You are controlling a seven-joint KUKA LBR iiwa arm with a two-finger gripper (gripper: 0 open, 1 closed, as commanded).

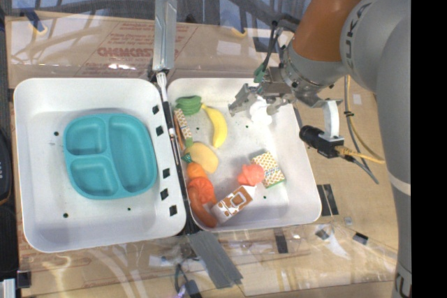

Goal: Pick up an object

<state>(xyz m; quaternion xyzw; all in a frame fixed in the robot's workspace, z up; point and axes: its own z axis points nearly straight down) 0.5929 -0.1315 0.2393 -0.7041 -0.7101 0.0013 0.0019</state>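
Red lettering runs across the clear plastic sheet (119, 45) taped over the bench (349, 220), well to the left of the pincer and beyond the bins; it looks like "CHEMCAST", though glare makes it hard to read. A small brown-and-white packet (234, 202) lies below the pincer near the front wall of the right bin (307, 185); its printing is too small to read.

The grey arm (380, 17) comes in from the right, its glossy orange band (328, 10) bulging above the wrist, and bends down into the far part of the right bin. The pincer (260, 100) hangs low over the white floor there, its metal fingers (241, 100) spread apart with nothing between them.

The things to pick from all lie in this bin. A smooth curved yellow banana (218, 125) rests just left of and slightly below the pincer. Further left sits a green leafy-looking toy (188, 105) against the bin's left wall. Below the banana is a rounded yellow fruit (202, 154), then an orange piece (196, 171) and a shiny red-orange lump (201, 197) along that wall. Below the pincer lie a salmon-coloured chunk (250, 174) and, touching it, a patterned block with a green edge (269, 169).

Far to the left, the left bin (35, 220) holds a teal plastic tray with three compartments (110, 155).
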